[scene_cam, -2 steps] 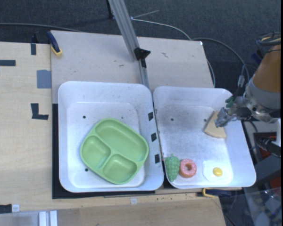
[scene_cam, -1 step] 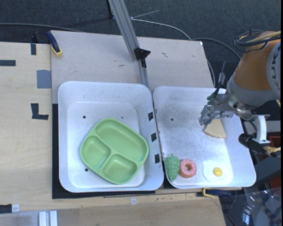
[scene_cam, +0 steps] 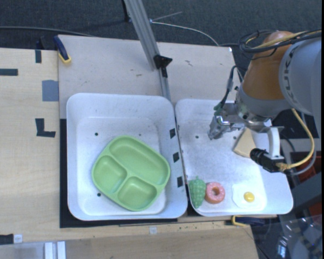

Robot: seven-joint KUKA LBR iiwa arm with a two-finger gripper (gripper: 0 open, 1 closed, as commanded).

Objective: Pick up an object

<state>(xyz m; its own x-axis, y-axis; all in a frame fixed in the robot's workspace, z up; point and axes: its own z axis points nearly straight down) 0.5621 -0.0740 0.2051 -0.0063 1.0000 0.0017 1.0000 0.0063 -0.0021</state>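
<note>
1. While the grey arm [scene_cam: 291, 74] with its orange band reached in from the right of the frame, its gripper [scene_cam: 220, 124] hung over the upper part of the right bin [scene_cam: 205, 155]; whether it was released or clenched could not be told, and nothing showed between its tips.
2. Along the lower edge of the right bin lay 3 small things in a row: a green toy [scene_cam: 196, 191] at the bin's lower left corner, a pink doughnut [scene_cam: 214, 192] touching it on its right, and a white fried egg with a yellow yolk [scene_cam: 248, 197] a little further right, apart from the doughnut.
3. All 3 lay well below the gripper in the frame, resting on the bin floor.
4. A tan, flat piece [scene_cam: 244, 143] showed at the right side of the same bin, partly hidden by the arm's wrist.
5. The left bin [scene_cam: 81, 112] held a light green plate with 3 compartments [scene_cam: 130, 172], sitting in its lower middle.
6. Both bins stood side by side on the pale tabletop [scene_cam: 102, 63], touching along their shared edge, and a grey metal bar [scene_cam: 143, 23] slanted down from the top of the frame toward that edge.
</note>
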